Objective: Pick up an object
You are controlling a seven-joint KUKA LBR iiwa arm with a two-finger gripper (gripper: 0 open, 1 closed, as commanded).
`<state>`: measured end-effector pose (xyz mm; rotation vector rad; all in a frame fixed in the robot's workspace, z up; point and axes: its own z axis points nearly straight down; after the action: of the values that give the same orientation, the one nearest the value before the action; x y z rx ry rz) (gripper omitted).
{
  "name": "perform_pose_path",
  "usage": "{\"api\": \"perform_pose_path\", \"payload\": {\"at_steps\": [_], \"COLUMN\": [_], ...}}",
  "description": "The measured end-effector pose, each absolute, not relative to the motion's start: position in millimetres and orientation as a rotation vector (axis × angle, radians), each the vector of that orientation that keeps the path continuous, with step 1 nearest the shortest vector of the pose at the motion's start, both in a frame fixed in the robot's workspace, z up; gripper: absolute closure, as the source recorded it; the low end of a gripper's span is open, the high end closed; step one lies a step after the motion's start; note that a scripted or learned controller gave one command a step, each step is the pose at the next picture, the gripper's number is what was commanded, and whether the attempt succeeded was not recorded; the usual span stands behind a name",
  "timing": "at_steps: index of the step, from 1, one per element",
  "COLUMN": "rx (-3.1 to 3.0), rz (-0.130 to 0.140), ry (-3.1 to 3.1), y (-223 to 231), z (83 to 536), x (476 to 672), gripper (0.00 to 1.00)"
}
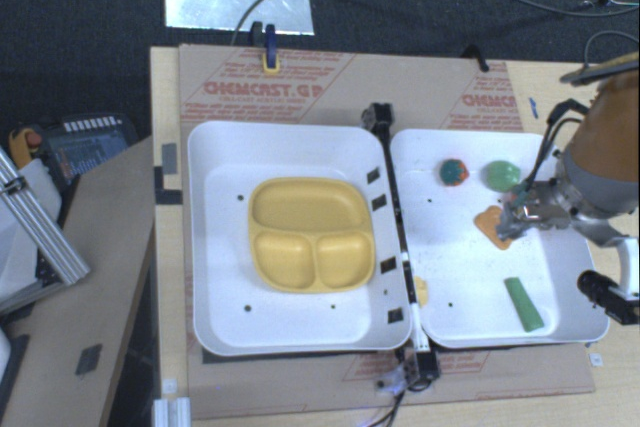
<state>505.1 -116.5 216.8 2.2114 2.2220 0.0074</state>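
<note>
My gripper (pixel 512 215) hangs low over the right bin (pixel 450 315), right at an orange flat piece (pixel 489 225) that lies under its tip. A light green round object (pixel 502 175) sits just behind the gripper. A small ball, teal with a red patch (pixel 454 172), lies further left at the back of the bin. A green bar (pixel 523 303) rests near the bin's front right. The arm covers part of the orange piece.
The left bin (pixel 220 315) holds a yellow divided tray (pixel 305 233). A black clip strip (pixel 392 225) runs along the join between the bins. A small yellow bit (pixel 421 292) lies at the right bin's left wall.
</note>
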Motion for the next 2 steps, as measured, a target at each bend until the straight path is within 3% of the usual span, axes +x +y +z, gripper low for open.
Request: {"api": "perform_pose_path", "payload": {"at_steps": [1, 2], "rx": [2.214, 2.209], "rz": [0.004, 0.005], "ry": [2.223, 2.233], "y": [-116.7, -63.1], "z": [235.1, 242.7], "x": [506.6, 522.6], "gripper": [1.00, 1.00]}}
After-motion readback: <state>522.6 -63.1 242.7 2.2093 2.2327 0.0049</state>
